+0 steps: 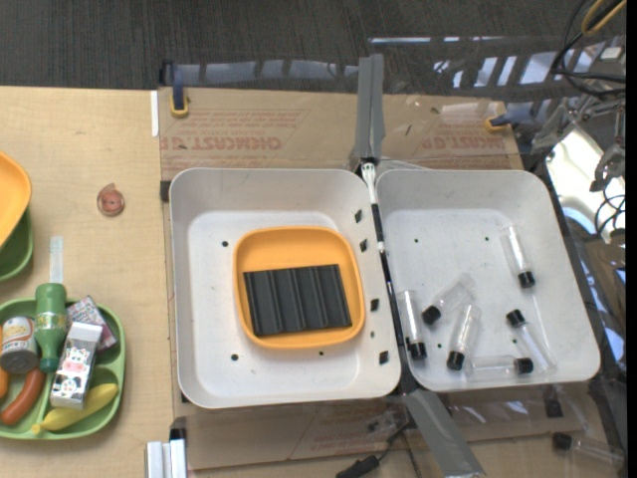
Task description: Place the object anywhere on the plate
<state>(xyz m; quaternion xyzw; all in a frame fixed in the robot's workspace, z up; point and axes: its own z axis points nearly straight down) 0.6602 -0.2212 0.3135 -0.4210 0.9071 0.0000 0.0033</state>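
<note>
1. Nearest my camera, clear tubes with black caps lie scattered low in the right bin.
2. In the left bin I see the orange plate, bearing a dark ribbed slab.
3. Beside the bins sits a green tray of toy food.
4. I cannot tell how the jaws stand.

Two bins — one plate — several clear tubes.
</note>
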